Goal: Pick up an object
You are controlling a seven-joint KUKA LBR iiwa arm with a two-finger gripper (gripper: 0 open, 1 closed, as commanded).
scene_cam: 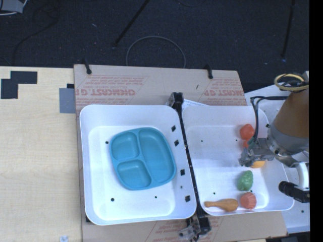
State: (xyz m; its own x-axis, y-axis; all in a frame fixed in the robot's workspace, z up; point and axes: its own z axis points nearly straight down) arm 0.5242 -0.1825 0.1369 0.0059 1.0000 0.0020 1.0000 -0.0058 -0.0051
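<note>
My gripper point(251, 158) reaches down into the right bin point(212, 135) from the right, near its right wall. A small yellow-orange piece point(258, 164) lies right under the fingertips; I cannot tell whether it is held. An orange-red round toy point(247, 131) sits just behind the gripper. A green toy point(245, 180) lies in front of it. Further forward are a red-orange round toy point(248, 200) and a tan drumstick-shaped toy point(222, 204) near the bin's front wall.
The left bin point(96, 135) holds a blue sectioned plate point(142, 158). A black divider point(182, 155) runs between the two bins. Cardboard point(151, 87) lies under both. The arm's grey and orange wrist point(292, 120) looms over the right bin's right edge.
</note>
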